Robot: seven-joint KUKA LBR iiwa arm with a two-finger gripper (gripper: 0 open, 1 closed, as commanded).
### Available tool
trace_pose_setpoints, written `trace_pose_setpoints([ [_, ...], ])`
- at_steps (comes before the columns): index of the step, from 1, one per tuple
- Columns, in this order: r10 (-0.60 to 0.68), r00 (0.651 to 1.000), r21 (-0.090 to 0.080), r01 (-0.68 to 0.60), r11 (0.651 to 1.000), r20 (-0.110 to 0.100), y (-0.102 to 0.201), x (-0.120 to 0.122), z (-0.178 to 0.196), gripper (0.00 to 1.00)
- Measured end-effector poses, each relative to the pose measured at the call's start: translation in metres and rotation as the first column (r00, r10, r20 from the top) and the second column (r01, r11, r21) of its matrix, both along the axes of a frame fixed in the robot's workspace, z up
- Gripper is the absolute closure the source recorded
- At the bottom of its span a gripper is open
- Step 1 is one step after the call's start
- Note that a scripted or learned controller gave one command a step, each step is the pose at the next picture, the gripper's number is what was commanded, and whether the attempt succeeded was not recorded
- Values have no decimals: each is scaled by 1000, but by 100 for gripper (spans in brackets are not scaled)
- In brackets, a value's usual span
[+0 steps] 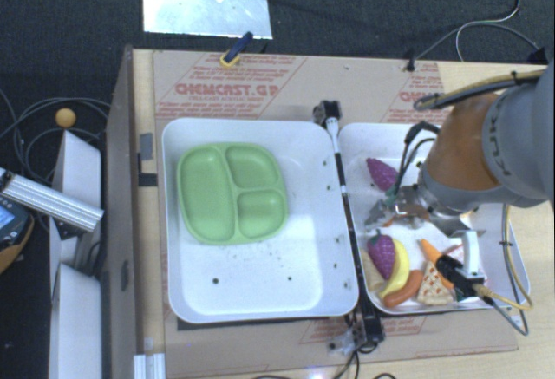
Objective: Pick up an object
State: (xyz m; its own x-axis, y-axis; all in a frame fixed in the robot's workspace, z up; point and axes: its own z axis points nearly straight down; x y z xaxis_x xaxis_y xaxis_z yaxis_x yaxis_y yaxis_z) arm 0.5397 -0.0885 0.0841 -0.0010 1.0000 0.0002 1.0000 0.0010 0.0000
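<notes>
The arm (486,152) reaches in from the right and hangs over the right bin (357,195). The tool (388,211) sits low above the bin floor, near the bin's left wall. Whether it is spread or pressed together cannot be told from this view, and no object is seen between its tips.

Candidate objects all lie in the right bin. A purple piece (381,172) rests toward the far side, just beyond the tool. A second purple piece (381,254) lies just below the tool, touching a yellow banana (398,269). An orange carrot-like piece (436,253) and a waffle-patterned piece (431,288) crowd the near right corner, alongside an orange sausage-shaped item (401,293).

Judgement on the step in hand: the tool appears to be descending toward, or positioned for, a grasp between the two purple pieces. A sound attempt would centre on one object, preferably the far purple piece, which stands apart from its neighbours. The near cluster is tightly packed, so a grasp there risks nudging the banana or closing on two things at once. The bin wall at left leaves little clearance.

The left bin (208,290) holds a green divided tray (232,192); its three compartments appear empty. Small dark specks dot the bin floor. Both bins rest on the table (260,82).
</notes>
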Motion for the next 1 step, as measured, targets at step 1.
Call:
trace_pose_setpoints([
  [1,2,1000,-1,-2,1000,4,-26,80,1,0],
])
